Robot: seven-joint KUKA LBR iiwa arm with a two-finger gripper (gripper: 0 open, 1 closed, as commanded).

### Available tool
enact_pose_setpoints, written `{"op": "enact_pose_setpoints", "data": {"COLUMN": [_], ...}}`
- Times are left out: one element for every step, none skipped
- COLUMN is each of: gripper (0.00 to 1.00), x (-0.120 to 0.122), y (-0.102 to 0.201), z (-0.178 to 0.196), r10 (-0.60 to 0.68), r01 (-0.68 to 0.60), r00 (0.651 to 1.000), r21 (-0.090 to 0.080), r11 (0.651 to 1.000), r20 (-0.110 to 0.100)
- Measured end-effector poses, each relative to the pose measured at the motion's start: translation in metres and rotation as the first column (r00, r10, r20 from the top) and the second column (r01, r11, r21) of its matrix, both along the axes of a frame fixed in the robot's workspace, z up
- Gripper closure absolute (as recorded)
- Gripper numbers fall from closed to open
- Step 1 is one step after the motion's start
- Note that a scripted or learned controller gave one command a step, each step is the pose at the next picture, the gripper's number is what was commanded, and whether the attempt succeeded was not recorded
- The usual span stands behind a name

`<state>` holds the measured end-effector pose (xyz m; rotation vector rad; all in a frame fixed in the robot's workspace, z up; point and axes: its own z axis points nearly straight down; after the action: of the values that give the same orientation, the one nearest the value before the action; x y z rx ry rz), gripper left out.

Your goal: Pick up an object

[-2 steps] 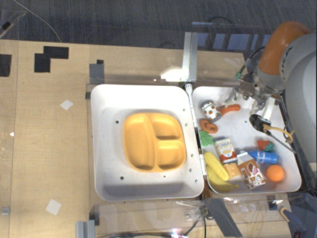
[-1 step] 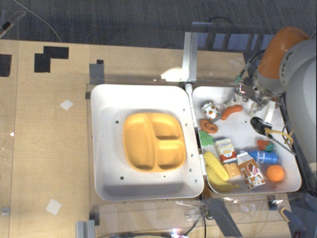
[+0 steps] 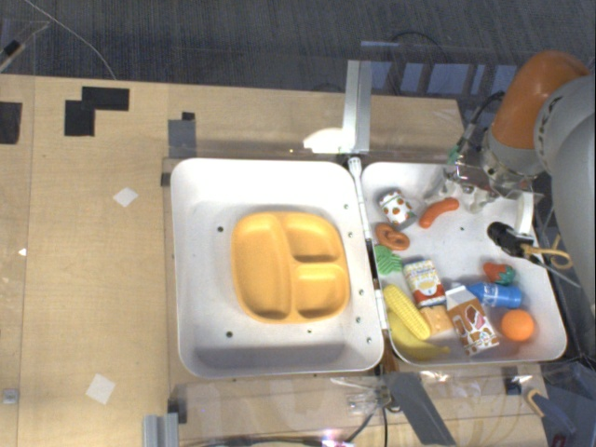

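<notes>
Along the near edge of the right bin (image 3: 551, 347) sit a banana (image 3: 416, 345), corn cob (image 3: 407, 310), carton (image 3: 472, 318) and orange (image 3: 518, 326), crowded together. Behind them lie a small box (image 3: 424, 281), a blue bottle (image 3: 497, 294) and a red-and-green piece (image 3: 498, 273). Bare white floor opens mid-bin. Nearer the far-left corner rest a pretzel (image 3: 392, 238), a round toy (image 3: 395, 208) and a red sausage (image 3: 439, 212). The gripper (image 3: 482, 183) hangs over the far right corner; whether it has hold of anything cannot be told. The left bin (image 3: 196, 277) carries a yellow tray (image 3: 289, 264) centrally, with free margins all around.
</notes>
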<state>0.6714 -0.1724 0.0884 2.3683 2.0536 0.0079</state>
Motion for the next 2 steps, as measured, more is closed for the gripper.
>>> {"op": "enact_pose_setpoints", "data": {"gripper": [1.00,1.00], "x": [0.003,0.002], "y": [0.002,0.040], "z": [0.014,0.086], "r10": [0.006,0.035], "r01": [-0.006,-0.035], "r00": [1.000,0.999], "r21": [-0.002,0.000], "r11": [1.000,0.999], "r20": [0.009,0.008]}}
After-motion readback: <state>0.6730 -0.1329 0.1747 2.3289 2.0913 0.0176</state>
